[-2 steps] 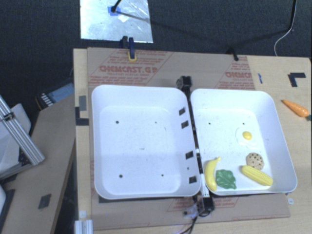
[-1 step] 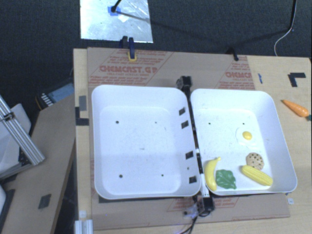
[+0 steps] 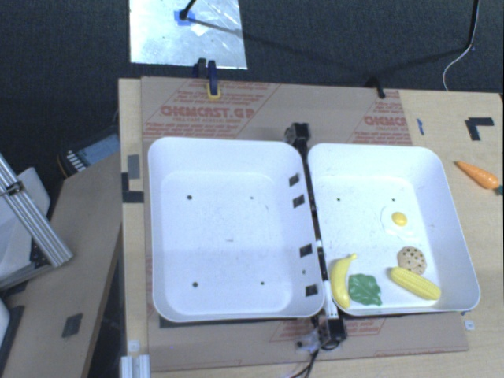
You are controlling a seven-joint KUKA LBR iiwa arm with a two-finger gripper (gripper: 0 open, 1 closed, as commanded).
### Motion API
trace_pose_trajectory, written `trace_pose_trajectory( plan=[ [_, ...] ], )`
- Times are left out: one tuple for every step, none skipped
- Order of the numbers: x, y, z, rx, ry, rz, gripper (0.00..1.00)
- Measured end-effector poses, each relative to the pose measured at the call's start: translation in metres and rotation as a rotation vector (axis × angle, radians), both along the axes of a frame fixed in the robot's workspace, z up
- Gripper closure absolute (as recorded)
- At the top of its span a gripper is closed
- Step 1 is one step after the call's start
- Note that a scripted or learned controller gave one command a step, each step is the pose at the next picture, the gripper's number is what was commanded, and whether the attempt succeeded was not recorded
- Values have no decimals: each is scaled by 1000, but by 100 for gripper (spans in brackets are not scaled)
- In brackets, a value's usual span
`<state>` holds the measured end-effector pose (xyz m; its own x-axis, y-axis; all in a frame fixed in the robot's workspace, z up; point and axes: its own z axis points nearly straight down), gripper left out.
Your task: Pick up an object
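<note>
Gripper's state: can't tell from here. Toys crowd the right bin's [image 3: 441, 164] front: the banana [image 3: 340, 280] lies lengthwise along the middle wall, and the corn [image 3: 414, 283] lies slantwise, closer to the arm's side.

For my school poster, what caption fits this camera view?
Toy banana, leaf, corn, cookie and egg in the right bin.
</note>
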<state>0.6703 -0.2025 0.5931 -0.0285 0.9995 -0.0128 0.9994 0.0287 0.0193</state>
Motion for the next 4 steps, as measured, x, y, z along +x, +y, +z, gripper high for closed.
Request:
trace_pose_trajectory(
  plan=[
    [0, 1, 12, -2, -4, 6, 100],
    [0, 2, 24, -5, -8, 11, 100],
    [0, 3, 36, -8, -12, 17, 100],
    [0, 4, 48, -10, -16, 23, 100]
  ],
)
